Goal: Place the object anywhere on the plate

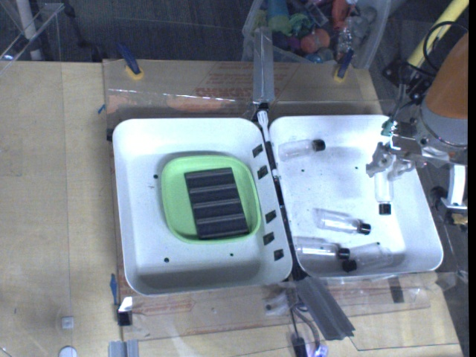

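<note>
Right bin (pixel 416 229): clear black-capped vial (pixel 384 193) seemingly clamped upright in jaws (pixel 384 171)

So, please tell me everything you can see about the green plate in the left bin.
The green plate is light green, roughly square with rounded corners and a raised rim, and looks like plastic. It lies flat near the middle of the left bin, turned slightly. A dark ribbed block of four stacked-looking bars covers most of its middle and rests on it. The pincer is far away, over the right bin.
</note>
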`<state>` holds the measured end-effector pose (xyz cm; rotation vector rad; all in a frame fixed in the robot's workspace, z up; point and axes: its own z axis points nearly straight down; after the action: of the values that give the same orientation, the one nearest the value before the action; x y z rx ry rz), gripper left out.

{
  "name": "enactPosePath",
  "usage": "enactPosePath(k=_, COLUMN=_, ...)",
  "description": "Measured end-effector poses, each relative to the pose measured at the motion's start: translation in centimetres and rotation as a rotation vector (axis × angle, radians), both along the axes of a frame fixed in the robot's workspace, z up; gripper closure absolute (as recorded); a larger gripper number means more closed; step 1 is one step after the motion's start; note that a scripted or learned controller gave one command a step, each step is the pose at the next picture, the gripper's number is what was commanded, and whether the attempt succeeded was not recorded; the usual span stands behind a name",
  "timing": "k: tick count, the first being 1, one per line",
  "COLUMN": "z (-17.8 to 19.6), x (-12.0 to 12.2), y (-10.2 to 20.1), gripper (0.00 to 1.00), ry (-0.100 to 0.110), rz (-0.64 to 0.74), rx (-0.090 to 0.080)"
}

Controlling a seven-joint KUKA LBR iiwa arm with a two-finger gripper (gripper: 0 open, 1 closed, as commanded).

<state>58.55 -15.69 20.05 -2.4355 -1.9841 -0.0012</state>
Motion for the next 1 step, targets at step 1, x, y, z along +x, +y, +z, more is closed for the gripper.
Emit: enactPosePath(k=1, z=0.01, x=0.0, y=0.0, gripper=0.0, ry=0.0, rz=0.0, rx=0.0)
